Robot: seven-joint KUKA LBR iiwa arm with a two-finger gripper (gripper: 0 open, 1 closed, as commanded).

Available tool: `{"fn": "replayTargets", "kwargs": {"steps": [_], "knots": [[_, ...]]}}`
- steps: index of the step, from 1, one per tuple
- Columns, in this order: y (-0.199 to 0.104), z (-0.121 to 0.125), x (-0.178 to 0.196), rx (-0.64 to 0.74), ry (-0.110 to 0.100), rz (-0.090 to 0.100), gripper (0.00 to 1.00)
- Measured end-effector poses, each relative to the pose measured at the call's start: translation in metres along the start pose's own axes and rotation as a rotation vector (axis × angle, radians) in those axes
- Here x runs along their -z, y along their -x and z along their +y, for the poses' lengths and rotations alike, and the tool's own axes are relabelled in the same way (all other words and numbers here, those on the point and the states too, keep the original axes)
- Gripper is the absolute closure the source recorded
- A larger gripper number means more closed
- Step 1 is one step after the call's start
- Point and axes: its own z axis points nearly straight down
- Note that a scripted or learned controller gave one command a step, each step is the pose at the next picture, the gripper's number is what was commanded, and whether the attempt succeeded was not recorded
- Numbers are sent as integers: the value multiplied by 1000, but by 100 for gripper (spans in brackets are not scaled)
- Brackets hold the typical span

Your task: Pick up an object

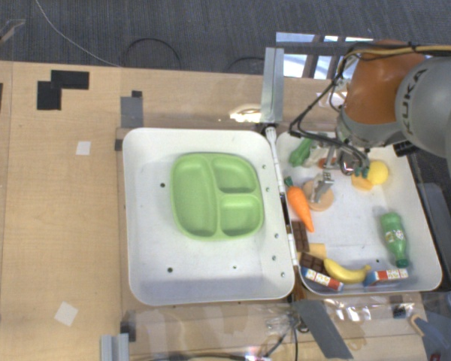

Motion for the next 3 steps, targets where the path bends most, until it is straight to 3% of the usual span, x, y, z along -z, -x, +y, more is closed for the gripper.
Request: {"fn": "replayTargets", "kwargs": {"steps": [1, 2, 3], "knots": [[-1, -84, 91, 65, 1, -53, 0], [9, -85, -5, 80, 6, -40, 0], [-52, -118, -6, 152, 3, -41, 0]]}}
